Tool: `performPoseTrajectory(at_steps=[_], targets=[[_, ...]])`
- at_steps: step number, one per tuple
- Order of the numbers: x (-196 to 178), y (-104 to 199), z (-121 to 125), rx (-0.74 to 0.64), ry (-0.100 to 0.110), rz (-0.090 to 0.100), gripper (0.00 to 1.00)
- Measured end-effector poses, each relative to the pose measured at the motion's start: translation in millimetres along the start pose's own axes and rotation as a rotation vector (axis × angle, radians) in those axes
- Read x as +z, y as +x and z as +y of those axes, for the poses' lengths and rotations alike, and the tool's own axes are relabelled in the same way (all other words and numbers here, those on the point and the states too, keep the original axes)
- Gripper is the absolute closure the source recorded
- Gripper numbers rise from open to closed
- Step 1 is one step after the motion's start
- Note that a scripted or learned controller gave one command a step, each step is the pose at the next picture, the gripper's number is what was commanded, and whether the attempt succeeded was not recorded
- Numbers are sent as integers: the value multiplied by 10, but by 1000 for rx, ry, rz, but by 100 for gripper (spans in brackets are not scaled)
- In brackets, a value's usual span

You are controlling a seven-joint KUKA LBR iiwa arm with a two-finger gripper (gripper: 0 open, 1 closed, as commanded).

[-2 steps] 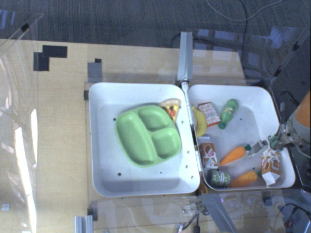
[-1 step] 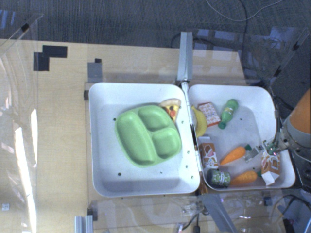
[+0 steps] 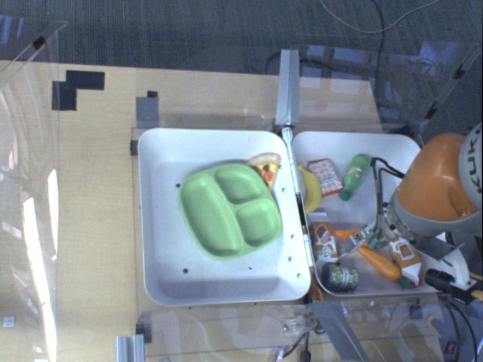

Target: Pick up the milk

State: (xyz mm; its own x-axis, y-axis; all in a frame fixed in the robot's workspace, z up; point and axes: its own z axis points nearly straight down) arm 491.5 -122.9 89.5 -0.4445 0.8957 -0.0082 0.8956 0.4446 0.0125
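Jaws of the gripper (image 3: 375, 236) sit low in the right bin (image 3: 392, 143), among the groceries at its near side; whether they are apart or together cannot be told from this angle, and nothing is seen between them. The grey arm (image 3: 441, 183), its orange band uppermost, reaches in from the right and covers that bin's right portion. Two small brown-and-white cartons lie in this bin, and which one is the milk cannot be told: the first carton (image 3: 324, 241) rests by the divider, left of the gripper, and the second carton (image 3: 407, 259) lies to the gripper's right, beside an orange carrot (image 3: 377, 261). A dark green can (image 3: 343, 277) stands near the front wall. Farther back lie a banana (image 3: 308, 188), a red-and-white packet (image 3: 325, 176) and a green bottle (image 3: 353, 176). The left bin (image 3: 162, 202) on the tabletop (image 3: 83, 225) holds a green divided plate (image 3: 226, 210), with a pizza slice (image 3: 265, 166) at its far right edge.
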Motion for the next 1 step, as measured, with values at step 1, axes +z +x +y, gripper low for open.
performPoseTrajectory(at_steps=[1], targets=[[-284, -733, -386, -213, 6, 3, 0]])
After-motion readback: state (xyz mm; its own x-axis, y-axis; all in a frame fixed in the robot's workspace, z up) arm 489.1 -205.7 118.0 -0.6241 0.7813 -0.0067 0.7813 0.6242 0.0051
